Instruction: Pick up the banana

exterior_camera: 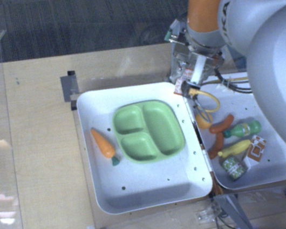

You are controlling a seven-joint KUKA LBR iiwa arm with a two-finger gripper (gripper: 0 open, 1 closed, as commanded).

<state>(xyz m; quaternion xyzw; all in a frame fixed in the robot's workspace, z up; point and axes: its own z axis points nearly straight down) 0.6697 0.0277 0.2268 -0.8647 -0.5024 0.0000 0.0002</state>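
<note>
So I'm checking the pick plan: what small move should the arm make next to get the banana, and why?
Probably move the pincer toward the near end of the right bin and stop above the banana. The pincer sits at the far end of the divide between the bins, well short of the banana, which lies among a sausage, bottle and can.

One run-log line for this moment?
end effector: over bins' divider, top | banana: right bin, untouched | left bin: carrot, green tray

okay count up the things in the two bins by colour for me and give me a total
Green: 3 - divided plate, bottle, can
Orange: 2 - carrot, small orange piece
Red-brown: 2 - sausages
Yellow: 1 - banana
Red-and-white: 1 - carton
Total: 9
</note>
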